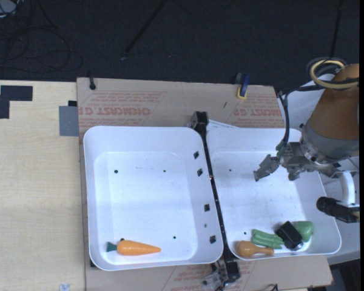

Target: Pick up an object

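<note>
**Over the right bin, nothing grabbed yet**

Above the right bin [242, 162], gripper [268, 170] hanging mid-air, fingers spread and empty. Approach step, looks like. Closest targets: green vegetable [268, 238], black object [289, 234], pear-shaped toy [252, 250] at the near wall. Probably needs a drop toward that cluster.
</note>
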### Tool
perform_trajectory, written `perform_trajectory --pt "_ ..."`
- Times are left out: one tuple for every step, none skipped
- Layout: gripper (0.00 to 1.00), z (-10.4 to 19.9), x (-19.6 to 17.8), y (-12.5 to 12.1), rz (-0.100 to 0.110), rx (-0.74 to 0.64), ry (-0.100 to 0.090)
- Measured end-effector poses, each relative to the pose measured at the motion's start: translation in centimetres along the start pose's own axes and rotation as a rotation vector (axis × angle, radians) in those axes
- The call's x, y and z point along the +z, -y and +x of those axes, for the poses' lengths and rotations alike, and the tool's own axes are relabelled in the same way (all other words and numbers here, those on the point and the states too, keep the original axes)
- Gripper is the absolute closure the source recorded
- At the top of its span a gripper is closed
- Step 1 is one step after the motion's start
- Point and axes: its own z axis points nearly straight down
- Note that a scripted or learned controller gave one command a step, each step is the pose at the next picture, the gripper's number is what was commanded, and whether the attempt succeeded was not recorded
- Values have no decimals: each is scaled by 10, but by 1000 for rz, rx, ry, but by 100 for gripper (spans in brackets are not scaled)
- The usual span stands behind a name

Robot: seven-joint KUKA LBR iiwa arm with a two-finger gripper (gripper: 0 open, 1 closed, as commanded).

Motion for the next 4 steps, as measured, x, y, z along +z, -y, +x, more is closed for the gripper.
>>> perform_trajectory --pt "0 47 110 -56 7 3 0" --pt "100 43 94 -54 6 8 2" --pt "100 27 28 -93 -6 6 6" --pt "100 71 -152 -105 -17 3 4"
